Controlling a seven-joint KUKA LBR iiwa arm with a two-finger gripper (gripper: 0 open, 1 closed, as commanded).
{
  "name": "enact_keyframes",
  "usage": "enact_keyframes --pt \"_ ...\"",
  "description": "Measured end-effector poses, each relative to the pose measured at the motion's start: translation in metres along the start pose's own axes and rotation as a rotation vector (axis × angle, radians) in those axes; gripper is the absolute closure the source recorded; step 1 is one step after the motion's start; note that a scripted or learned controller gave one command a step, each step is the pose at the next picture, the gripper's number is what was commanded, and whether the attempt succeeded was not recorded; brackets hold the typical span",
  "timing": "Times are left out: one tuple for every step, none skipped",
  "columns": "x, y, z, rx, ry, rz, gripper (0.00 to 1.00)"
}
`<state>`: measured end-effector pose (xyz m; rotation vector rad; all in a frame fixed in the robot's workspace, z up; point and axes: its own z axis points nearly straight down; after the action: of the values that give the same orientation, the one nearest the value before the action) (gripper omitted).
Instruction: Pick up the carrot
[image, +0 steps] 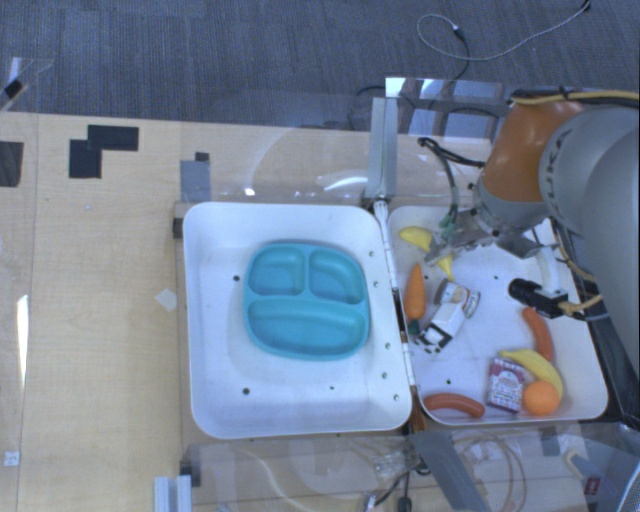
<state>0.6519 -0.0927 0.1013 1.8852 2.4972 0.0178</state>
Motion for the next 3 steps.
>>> enact_keyframes --pt "-0.014 0.018 -0.111 0.007 0.000 -0.141 1.00" --pt "0.026 -0.006 -0.155 0.008 0.001 -0.209 1.00" --pt "0.037 0.013 -0.125 0.007 0.004 -0.717 1.00"
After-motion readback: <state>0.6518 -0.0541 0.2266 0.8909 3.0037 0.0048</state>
